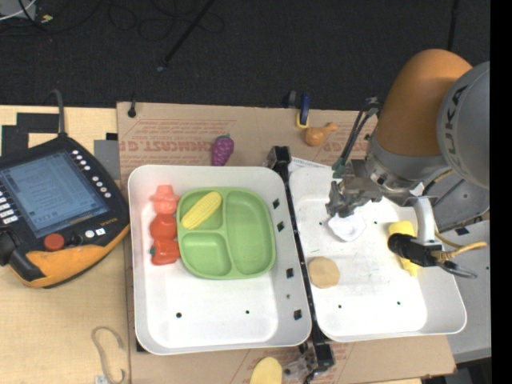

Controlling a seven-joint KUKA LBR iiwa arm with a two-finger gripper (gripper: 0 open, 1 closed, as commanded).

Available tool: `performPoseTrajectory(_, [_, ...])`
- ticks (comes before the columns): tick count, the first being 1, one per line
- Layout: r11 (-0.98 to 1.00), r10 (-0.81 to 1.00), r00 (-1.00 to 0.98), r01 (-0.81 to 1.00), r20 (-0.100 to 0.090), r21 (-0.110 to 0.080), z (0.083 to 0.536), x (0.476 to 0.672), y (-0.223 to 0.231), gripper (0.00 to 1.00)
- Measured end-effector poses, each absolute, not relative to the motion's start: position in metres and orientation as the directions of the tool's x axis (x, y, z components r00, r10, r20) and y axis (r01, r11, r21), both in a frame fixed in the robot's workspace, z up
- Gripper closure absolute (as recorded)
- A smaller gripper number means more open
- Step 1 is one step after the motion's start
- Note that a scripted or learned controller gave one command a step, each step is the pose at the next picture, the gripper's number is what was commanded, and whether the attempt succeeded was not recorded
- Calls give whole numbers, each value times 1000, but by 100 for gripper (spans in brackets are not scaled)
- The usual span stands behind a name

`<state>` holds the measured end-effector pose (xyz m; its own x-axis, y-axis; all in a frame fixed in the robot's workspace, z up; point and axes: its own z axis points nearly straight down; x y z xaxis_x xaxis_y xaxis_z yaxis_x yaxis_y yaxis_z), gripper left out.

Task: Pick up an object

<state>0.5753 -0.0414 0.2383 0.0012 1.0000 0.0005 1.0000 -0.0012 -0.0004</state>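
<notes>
My gripper [344,208] hangs low over the upper left part of the right bin [448,318]. Directly below its tip lies a small white object [349,230]; whether they touch I cannot tell. A round tan cookie-like disc [324,273] lies nearer the bin's front left. A yellow object [401,230] lies to the right of the white one, partly hidden by the arm's own parts. In the left bin [208,326], a green divided plate [240,250] carries a yellow corn cob [200,209], with a red figure [164,226] beside it.
A teach pendant [48,206] lies on the bench at the left. Behind the bins, on the cardboard, sit a purple grape bunch [222,149] and an orange toy [320,134]. A yellow object [266,370] lies in front of the bins.
</notes>
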Motion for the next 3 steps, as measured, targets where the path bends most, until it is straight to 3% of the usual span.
performPoseTrajectory(3, [-1, 1000, 1, 1000, 1, -4, 223, 566, -38, 100])
